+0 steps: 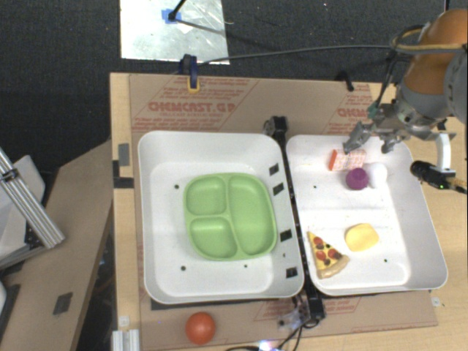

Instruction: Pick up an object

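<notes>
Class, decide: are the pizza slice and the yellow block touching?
Apart. The camera view shows bare white bin floor between the pizza slice and the yellow block.

Matt plastic green tray, smooth white plastic bins, brown cardboard sheet

Printed text on board under bins
Brown board along the bench's far edge carries red lettering "CHEMCAST GP", upside down, left of centre; a second partial red print near the far right corner, unreadable.
</notes>
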Controlling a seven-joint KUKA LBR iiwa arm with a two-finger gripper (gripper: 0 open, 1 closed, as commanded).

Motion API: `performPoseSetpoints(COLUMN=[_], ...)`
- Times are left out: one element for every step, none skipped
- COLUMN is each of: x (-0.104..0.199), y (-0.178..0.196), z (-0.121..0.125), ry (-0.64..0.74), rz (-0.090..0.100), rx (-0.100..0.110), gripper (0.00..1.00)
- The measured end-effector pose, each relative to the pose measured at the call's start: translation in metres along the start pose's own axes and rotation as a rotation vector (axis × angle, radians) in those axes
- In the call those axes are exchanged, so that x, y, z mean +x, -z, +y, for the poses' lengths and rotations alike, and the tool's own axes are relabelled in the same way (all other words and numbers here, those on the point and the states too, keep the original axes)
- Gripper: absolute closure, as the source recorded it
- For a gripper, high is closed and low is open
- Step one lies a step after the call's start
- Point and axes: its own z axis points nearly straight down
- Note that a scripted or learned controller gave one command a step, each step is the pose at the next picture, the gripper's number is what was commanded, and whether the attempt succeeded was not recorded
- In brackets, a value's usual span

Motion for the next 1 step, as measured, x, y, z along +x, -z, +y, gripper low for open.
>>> performPoseSetpoints(x=[0.0005], y=[0.0093], z=[0.0029], ry=[0.003], rz=[-0.002], rx=[-0.013], gripper=[0.0])
